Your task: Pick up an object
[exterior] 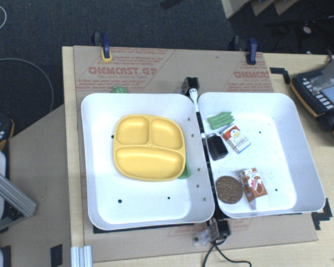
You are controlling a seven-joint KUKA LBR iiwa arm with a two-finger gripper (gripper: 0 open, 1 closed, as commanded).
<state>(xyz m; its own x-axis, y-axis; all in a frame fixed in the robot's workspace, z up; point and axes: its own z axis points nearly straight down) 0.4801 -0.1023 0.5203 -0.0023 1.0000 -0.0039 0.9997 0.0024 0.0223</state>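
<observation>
The right bin (284, 149) holds several small objects along its left side. A green pea pod (220, 119) lies at the top. Below it sit a small red and white carton (235, 138) and a black block (216, 147). Nearer the front lie a round brown cookie (229, 188) and a red and white wrapped snack (252, 186). In the left bin (100, 166) rests a yellow divided plate (149, 147), with a bit of something green (184, 172) peeking out at its lower right edge.
Both bins sit on a cardboard sheet (156, 65) held by two blue clamps (105, 44) at the back. A black and yellow handheld device (322, 93) lies at the right edge. A small green item (119, 89) rests just behind the left bin.
</observation>
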